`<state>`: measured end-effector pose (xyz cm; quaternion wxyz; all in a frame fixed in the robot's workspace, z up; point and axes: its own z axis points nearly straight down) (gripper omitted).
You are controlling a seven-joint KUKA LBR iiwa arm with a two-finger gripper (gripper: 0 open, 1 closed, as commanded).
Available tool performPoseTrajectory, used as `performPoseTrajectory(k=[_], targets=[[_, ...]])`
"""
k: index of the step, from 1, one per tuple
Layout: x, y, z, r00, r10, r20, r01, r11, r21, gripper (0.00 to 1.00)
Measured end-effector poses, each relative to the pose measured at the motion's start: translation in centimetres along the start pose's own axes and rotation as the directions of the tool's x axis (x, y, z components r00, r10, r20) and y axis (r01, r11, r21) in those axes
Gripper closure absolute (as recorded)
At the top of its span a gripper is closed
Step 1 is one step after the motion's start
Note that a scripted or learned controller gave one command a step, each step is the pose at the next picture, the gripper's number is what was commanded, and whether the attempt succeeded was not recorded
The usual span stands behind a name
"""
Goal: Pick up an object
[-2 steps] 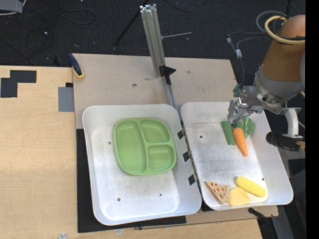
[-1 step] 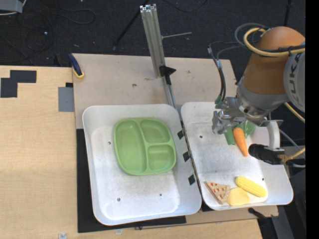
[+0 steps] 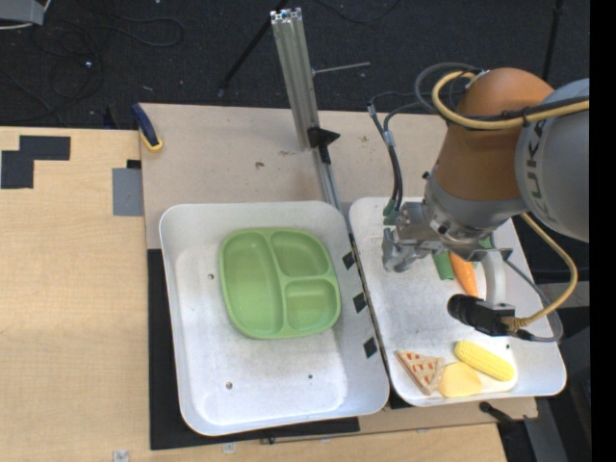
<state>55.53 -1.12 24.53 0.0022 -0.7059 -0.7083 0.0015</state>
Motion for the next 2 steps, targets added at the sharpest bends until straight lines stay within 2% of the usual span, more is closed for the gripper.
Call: performPoseTrajectory(k=[1, 2], targets=[[5.1, -0.3, 1.0, 1.0, -0.002, -0.001, 0.002, 1.0, 0.0, 1.0], [11.1, -2.2, 1.3, 1.0, -0.003, 0.0, 0.003, 1.0, 0.001, 1.0]])
